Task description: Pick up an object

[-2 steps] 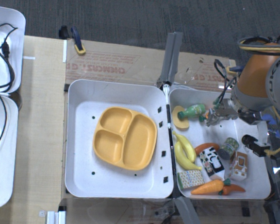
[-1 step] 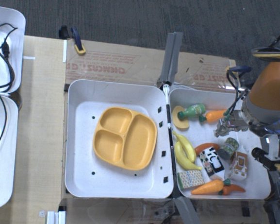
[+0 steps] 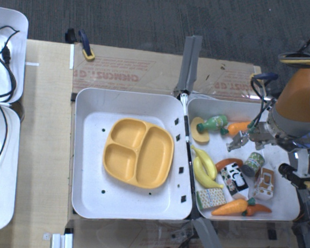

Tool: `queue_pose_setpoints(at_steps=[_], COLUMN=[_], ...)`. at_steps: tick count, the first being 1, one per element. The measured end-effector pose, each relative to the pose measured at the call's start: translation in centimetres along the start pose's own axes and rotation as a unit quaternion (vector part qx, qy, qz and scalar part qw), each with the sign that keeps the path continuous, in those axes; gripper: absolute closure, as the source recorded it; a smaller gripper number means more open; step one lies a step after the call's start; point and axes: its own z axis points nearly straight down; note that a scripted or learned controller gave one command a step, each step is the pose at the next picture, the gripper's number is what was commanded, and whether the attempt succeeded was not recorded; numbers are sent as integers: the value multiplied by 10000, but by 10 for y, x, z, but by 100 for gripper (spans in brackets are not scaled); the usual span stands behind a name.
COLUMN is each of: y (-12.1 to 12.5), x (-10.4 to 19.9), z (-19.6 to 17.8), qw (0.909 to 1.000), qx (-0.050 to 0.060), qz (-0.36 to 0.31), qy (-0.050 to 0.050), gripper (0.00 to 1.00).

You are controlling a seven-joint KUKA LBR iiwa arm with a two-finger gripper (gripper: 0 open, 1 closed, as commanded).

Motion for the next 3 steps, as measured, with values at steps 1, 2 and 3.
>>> queue_pose_setpoints(at_steps=[1, 2, 3], y=[54, 52, 69], x=[18, 18, -34], z=[28, 20, 29], qw=[9999, 9999, 9982], qx=[1, 36, 28], qz=[-154, -156, 599], qy=[0, 6, 0], gripper=[0, 100, 100])
